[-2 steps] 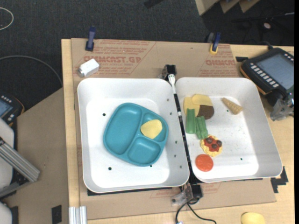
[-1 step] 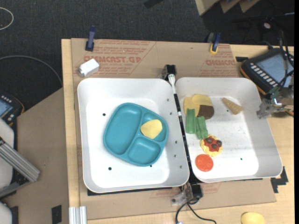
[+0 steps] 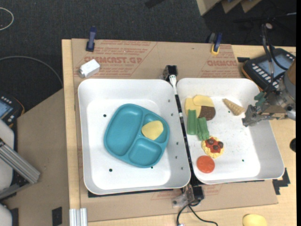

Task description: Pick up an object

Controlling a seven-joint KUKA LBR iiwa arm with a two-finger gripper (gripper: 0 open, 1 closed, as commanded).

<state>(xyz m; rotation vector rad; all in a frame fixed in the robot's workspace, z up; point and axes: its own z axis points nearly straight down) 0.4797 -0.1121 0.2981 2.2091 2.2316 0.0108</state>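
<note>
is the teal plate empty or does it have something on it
Not empty: a pale yellow piece sits in the upper right compartment of the teal plate.

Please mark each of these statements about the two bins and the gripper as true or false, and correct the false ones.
1. A teal divided plate lies in the left bin. True.
2. A yellow piece rests on that plate. True.
3. The red round piece lies in the left bin. False: it lies in the right bin, near its front edge.
4. The gripper holds the green pieces. False: it hangs over the right bin's right side, apart from them.
5. The cone-shaped piece lies in the right bin. True.
</note>
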